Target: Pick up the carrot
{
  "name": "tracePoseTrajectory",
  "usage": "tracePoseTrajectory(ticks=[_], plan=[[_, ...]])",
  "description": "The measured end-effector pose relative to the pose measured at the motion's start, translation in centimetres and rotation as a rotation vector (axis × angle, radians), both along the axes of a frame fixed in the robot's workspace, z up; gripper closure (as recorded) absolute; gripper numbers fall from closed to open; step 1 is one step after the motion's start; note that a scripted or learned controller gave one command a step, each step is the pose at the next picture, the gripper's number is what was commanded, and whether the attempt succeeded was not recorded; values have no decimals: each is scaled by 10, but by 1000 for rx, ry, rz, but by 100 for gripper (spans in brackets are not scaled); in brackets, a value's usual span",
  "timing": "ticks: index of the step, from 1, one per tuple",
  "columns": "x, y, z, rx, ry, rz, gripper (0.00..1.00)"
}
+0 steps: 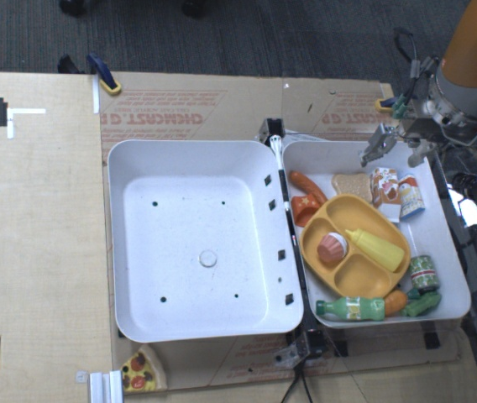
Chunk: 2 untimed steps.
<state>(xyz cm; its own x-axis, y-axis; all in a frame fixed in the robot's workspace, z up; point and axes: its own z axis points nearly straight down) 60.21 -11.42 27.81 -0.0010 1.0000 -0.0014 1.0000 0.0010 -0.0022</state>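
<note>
So the end effector (398, 145) is hanging over the upper right of the right bin (450, 225), fingers spread, nothing in them. The carrot (396, 301) sits way down at lower right, wedged between the yellow tray (354, 243) and green bottle (352, 309), long axis roughly left-right, tip direction hard to tell.

We see an evenly lit, fairly bright overhead view. Light falls from above, and the left bin (196, 233) shows a pale, nearly washed-out floor with soft shading along its inner walls. The yellow plate (354, 246) carries mild sheen, and the green bottle (352, 309) a small highlight. The floor (222, 23) at the top reads dark and grainy. The picture is slightly soft overall, and the arm (474, 32) at the upper right is blurred. Shadows under the bins on the surface (37, 250) are short and faint.
</note>
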Motion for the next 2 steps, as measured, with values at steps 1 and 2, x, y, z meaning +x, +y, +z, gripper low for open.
tracePoseTrajectory(ticks=[1, 2], plan=[[-51, -36, -74, 0, 0, -43, 0], [-43, -57, -166, 2, -1, 122, 0]])
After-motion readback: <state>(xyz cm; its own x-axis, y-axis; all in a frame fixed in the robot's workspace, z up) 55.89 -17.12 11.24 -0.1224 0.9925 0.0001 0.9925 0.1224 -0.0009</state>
